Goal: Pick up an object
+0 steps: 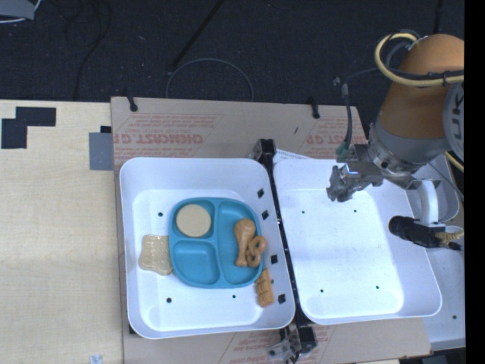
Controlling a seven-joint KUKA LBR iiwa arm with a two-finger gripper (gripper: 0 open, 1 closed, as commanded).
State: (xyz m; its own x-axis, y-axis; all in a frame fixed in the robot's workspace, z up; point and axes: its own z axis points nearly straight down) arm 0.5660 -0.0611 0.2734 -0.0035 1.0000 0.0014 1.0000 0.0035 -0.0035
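Observation:
The left bin (148, 180) holds a blue divided plate (195, 264). A round beige disc (192, 220) lies in the plate's upper left compartment. A tan drumstick-shaped piece (244, 237) and a pretzel-like piece (257, 250) lie in its right compartment. Just off the plate's left side rests a pale slice of toast (155, 254). A small brown piece (264, 288) sits at the plate's lower right, near the bin wall. My gripper (341, 186) hangs over the upper middle of the right bin (348, 271), far from all these objects. I see nothing in it.
A black divider (276, 233) runs between the two bins. Brown cardboard (197, 131) lies under the bins, and a light wooden bench top (53, 233) stretches to the left. The arm's orange band (424, 82) rises at the upper right.

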